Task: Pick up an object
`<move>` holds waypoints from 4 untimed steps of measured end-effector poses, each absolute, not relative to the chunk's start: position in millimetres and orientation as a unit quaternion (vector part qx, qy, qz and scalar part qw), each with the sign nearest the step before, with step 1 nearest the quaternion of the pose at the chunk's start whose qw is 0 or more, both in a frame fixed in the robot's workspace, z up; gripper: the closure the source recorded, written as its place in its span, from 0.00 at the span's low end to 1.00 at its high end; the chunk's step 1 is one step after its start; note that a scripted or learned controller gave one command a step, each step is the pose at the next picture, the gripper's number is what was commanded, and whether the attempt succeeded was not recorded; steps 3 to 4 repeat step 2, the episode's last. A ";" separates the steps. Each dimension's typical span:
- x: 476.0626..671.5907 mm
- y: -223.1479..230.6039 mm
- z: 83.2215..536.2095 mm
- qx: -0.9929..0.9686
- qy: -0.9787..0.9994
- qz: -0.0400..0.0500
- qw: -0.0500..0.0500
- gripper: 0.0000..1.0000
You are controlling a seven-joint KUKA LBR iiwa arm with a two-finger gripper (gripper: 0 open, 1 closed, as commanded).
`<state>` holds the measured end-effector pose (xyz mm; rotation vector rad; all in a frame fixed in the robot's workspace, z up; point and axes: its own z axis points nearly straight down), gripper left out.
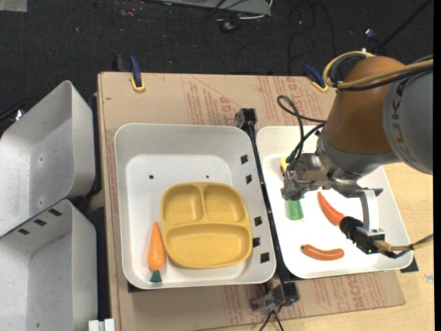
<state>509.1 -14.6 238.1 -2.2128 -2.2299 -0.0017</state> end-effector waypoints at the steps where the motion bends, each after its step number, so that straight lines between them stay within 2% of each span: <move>1: 521.7 46.9 230.2 -0.704 -0.710 0.000 0.000 1.00; 2: 534.3 98.8 222.0 -0.705 -0.710 0.000 0.000 1.00; 4: 534.3 98.8 222.0 -0.705 -0.710 0.000 0.000 1.00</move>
